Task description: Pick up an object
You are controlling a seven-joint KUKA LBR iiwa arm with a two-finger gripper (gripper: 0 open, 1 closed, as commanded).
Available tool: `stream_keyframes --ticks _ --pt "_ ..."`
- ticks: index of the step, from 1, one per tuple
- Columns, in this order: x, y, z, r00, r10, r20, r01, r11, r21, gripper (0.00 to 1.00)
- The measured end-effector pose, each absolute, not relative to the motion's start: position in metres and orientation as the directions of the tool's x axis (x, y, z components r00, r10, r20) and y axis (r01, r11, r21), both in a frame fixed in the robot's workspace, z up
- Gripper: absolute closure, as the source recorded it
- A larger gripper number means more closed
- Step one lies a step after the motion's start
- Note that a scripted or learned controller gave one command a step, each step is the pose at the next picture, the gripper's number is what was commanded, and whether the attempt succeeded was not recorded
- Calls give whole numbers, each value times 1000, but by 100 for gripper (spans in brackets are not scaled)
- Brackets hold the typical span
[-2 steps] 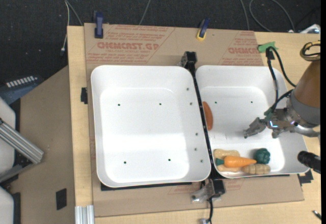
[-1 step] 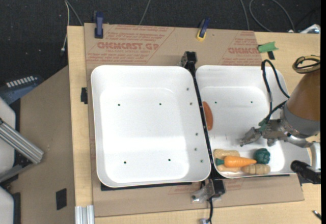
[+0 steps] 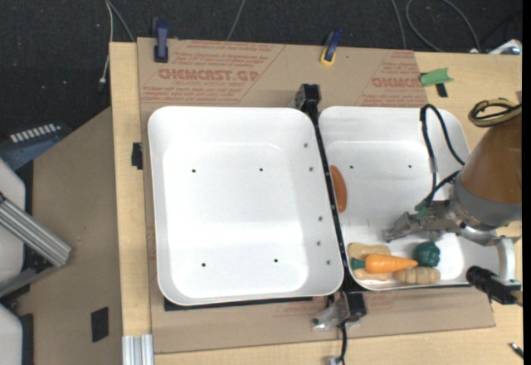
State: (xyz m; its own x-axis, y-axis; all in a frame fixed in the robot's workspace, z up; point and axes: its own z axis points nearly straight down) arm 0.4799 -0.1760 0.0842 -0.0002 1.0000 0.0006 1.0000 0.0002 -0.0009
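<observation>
The right bin (image 3: 390, 127) holds several small objects. An orange sausage-shaped piece (image 3: 338, 187) lies against its left wall. In the front corner sit an orange carrot (image 3: 388, 264), a teal lump (image 3: 427, 254) and two beige pieces (image 3: 365, 250) (image 3: 419, 274). My gripper (image 3: 408, 226) reaches in from the right and hovers low over the bin floor, just above and behind the carrot and to the left of the teal lump. Nothing shows in its grasp.
The left bin (image 3: 241, 127) lies beside the right one, and a black clamp (image 3: 309, 95) sits at the back where they meet. A black cable (image 3: 433, 135) loops over the right bin's back. Blue (image 3: 160, 38), yellow (image 3: 331, 46) and green (image 3: 436, 78) clips pin the cardboard sheet.
</observation>
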Motion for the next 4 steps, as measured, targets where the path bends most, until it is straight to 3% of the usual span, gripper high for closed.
stream_keyframes --ticks 1,4 --pt "481 -177 96 0 1000 -1 1000 0 2 100" --pt "486 -170 254 -1 1000 -1 1000 1 5 100"
